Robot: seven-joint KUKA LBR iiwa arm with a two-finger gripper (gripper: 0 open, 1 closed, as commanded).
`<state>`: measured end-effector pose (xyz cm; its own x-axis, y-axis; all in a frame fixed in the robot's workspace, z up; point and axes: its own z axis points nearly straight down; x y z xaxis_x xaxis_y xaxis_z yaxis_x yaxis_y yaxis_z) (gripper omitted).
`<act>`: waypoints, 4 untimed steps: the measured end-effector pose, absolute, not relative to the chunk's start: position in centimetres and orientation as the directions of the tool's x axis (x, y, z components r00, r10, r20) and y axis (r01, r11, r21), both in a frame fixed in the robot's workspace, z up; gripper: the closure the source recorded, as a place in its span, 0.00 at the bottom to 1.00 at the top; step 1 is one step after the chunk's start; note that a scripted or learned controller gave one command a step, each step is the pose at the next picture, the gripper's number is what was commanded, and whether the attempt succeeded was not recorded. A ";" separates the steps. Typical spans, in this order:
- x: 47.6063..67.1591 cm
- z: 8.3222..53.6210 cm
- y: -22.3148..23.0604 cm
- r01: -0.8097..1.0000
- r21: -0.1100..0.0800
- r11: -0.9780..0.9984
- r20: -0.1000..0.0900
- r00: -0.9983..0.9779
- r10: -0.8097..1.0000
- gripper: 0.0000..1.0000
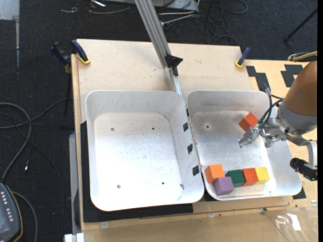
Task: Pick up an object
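1. We note the worktop [131, 64], a flat pale board with a speckled matt face, held by clamps at its far corners. It carries both bins and leaves a broad bare strip behind them.
2. The left bin [96, 110] is a shallow white tray with rounded corners and a raised rim. Its floor shows fine dark specks and a few small dots.
3. The right bin [222, 99] is of the same make and touches the left bin along their shared rims. Its far half and centre offer open floor.
4. The arm [305, 97] enters from the right, with a smooth orange band over a grey wrist and dark cables alongside.
5. A ribbed grey metal rail [154, 26] slants down from the top edge to the bins' junction.
6. The gripper [251, 133] hangs over the right bin's right-hand middle. Its fingers are closed on an orange cube [248, 121], which appears tilted and clear of the bin floor.
7. Five small blocks sit along the right bin's near wall, well apart from the gripper: an orange block [215, 172], a purple block [223, 185] just in front of it, then a green block [235, 178], a red-orange block [250, 176] and a yellow block [262, 174] in a touching row.
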<state>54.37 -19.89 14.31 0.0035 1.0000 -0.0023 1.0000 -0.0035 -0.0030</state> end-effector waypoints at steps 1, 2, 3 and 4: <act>63.0 9.9 -22.4 1.000 0.003 0.004 -0.002 -0.004 1.000 0.00; 65.3 9.6 -21.5 1.000 0.004 0.004 -0.001 -0.004 1.000 0.00; 61.1 9.5 -17.6 1.000 -0.004 0.001 0.001 -0.001 1.000 0.00; 64.1 9.6 -14.6 1.000 0.004 0.006 0.000 -0.006 1.000 0.00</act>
<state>64.06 -14.58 9.57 -0.0061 1.0000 -0.0002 1.0000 0.0061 0.0038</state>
